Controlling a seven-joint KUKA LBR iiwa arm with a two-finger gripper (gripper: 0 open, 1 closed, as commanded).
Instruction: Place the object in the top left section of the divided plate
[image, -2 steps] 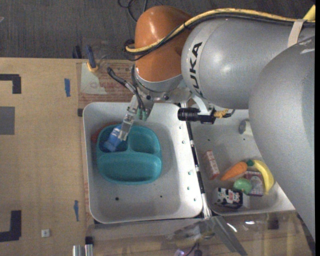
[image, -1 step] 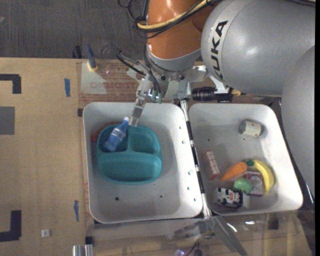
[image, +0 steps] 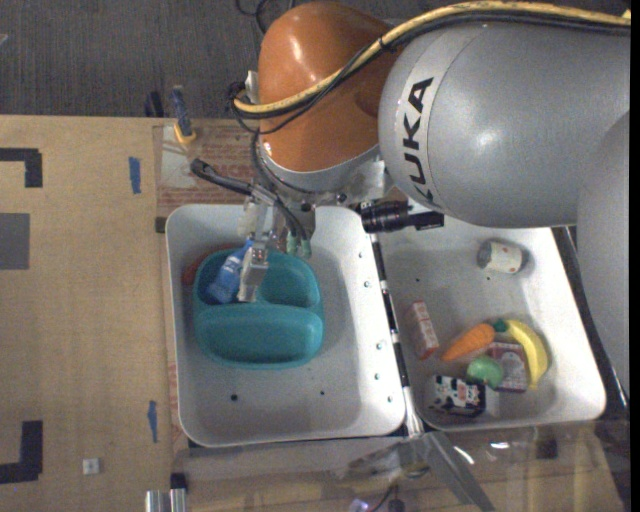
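Grey arm (image: 500, 110); hand (image: 252, 272) beside blue object (image: 226, 278) over divided plate (image: 260, 335).

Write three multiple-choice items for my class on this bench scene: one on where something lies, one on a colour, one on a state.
1. Where does the divided plate lie?
A. in the left bin
B. in the right bin
C. on the wooden bench outside the bins

2. What colour is the divided plate?
A. red
B. teal
C. yellow

3. How does the pincer stand to the blue object?
A. far off, over the right bin
B. directly over it, above the plate's top left section
C. resting on the bench outside the bins

Answers: 1 A, the plate sits on the floor of the left bin. 2 B, its rim and sections are teal. 3 B, the pincer hangs over the plate's upper left part, with the blue object just beside its tips.
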